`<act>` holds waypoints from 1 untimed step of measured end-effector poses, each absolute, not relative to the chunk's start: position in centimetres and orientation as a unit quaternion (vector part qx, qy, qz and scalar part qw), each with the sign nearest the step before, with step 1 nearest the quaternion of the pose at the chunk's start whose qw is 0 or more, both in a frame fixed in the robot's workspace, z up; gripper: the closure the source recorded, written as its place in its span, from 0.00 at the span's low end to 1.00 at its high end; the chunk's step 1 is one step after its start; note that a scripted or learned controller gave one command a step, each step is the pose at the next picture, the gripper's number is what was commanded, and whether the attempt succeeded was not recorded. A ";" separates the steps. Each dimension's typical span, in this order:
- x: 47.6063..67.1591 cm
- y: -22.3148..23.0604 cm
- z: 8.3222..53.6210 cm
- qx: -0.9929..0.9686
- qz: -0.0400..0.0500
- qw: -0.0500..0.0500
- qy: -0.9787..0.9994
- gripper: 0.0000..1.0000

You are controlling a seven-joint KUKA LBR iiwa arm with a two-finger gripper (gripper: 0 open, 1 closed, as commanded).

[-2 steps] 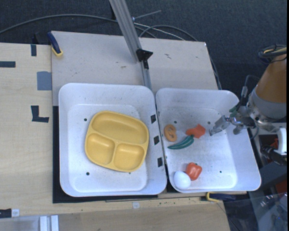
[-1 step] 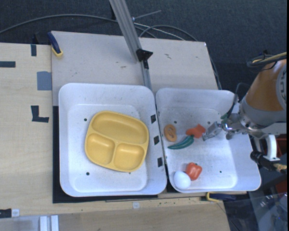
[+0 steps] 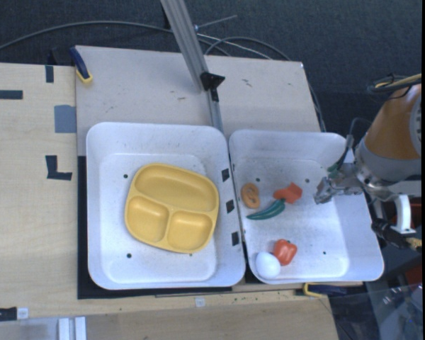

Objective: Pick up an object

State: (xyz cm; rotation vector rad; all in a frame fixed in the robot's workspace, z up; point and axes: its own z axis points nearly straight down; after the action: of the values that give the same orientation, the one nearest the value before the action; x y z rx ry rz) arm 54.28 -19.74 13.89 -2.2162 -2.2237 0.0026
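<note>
- I see the gripper [image 3: 324, 192] at the right bin's [image 3: 354, 261] right side; whether the fingers are spread, I cannot tell.
- Nearest, centre-right of frame, the red pepper [image 3: 289, 193] looks light and slick; I'd pinch its body.

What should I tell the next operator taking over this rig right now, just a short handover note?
Claw: over the right bin, near its right wall, nothing visibly held; whether it is open or shut cannot be told.
Right bin contents: a brown round piece, a green pepper and an orange-red piece near the middle; a red pepper and a white egg at the front edge, touching.
Left bin: a yellow divided tray.
Done: nothing picked up yet.
Left: grasp any one object; the orange-red piece lies nearest the claw.
</note>
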 end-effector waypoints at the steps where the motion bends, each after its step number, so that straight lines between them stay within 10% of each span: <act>1: 53.8 -20.2 19.9 -0.707 -0.001 -0.002 -0.707 1.00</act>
State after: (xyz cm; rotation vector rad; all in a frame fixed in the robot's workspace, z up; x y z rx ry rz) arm 53.79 -20.21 19.90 -2.2236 -2.2260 -0.0027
